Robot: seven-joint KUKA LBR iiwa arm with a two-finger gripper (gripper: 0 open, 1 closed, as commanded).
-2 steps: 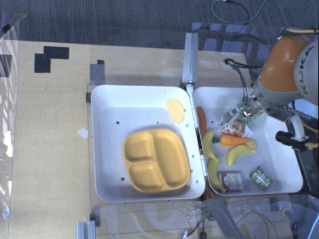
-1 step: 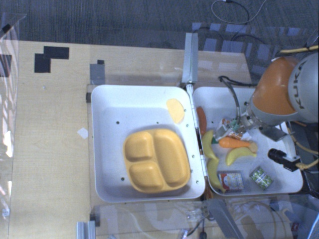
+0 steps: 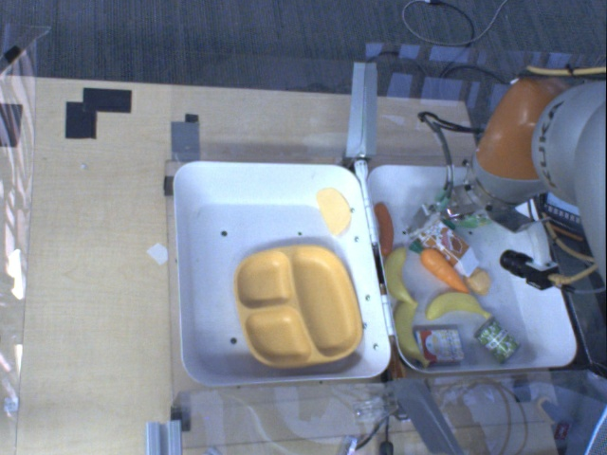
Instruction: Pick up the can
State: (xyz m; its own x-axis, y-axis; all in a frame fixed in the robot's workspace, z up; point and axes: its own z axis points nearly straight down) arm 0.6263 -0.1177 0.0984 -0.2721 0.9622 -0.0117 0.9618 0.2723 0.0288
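Observation:
A small can (image 3: 438, 344) with a red and silver label lies on its side at the near edge of the right bin (image 3: 560, 349). Beside it, to the right, lies a short green patterned cylinder (image 3: 496, 339), perhaps a second can. My gripper (image 3: 454, 209) hangs low over the far part of the right bin, above a small orange and white packet (image 3: 446, 242). It is well away from the red-labelled can, and I see nothing held in it.
The right bin also holds a carrot (image 3: 444, 270), yellow bananas (image 3: 457, 304), a reddish sausage (image 3: 383, 229) along its left wall and a pale green fruit (image 3: 396, 271). The left bin (image 3: 204, 207) holds a yellow divided tray (image 3: 299, 303) and a flat yellow oval (image 3: 333, 209).

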